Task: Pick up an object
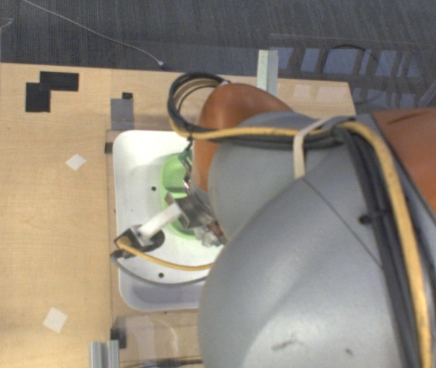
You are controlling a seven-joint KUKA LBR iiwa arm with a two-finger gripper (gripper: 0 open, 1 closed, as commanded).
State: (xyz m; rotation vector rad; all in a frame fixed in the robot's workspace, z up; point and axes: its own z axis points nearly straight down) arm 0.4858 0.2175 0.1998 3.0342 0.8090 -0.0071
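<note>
The grey arm with its orange band [237, 110] covers most of the right side and reaches down into the left white bin [133, 175]. A light green object [173, 173] lies in the bin, partly hidden under the wrist. The gripper end [191, 213] hangs low over the green object's near edge, and I cannot make out its fingertips. A white cylindrical part [155, 227] with a black end and a yellow cable sticks out to the left of the wrist.
The wooden bench [41, 221] stretches to the left with black marker patches [49, 89] and small white tags. Black cables [191, 98] loop above the bin's far edge. The arm hides the right bin.
</note>
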